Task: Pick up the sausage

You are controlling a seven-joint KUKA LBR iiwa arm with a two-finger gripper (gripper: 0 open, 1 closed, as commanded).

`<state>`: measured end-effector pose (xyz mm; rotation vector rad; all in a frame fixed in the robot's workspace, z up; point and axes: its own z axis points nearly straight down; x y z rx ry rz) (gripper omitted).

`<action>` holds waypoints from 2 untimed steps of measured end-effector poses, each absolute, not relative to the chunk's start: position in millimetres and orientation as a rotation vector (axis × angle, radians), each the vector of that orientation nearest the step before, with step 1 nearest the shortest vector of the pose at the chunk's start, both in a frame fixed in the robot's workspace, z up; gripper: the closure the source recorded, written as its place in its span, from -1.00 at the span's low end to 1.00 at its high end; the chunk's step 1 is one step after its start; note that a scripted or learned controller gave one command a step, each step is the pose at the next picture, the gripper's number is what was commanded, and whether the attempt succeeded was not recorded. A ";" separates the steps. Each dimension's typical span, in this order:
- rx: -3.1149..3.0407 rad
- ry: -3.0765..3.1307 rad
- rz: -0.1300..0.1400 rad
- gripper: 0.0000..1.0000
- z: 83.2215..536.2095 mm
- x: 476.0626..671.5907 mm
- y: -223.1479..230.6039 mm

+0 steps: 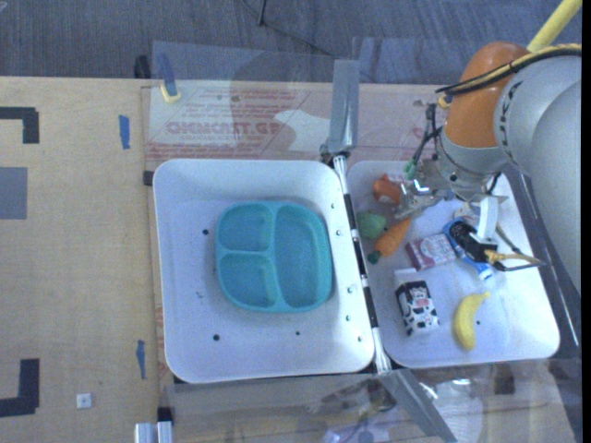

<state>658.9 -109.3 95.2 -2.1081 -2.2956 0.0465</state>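
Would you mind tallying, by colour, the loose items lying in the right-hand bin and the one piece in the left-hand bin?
Orange or red: 2, a carrot and a reddish piece
Green: 1, a round piece
Yellow: 1, a banana
Black and white: 1, a cow toy
Pink: 1, a small packet
Teal: 1, a divided plate
Total: 7

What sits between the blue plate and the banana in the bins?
In the camera view, the black and white toy cow lies between the blue plate and the banana, past the bins' shared rims.
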 end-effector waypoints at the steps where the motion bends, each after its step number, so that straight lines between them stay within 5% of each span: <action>1: -2.211 -2.234 -0.003 1.00 235.5 665.3 -1.4; 2: -2.210 -2.234 -0.002 -1.00 235.1 665.1 -1.4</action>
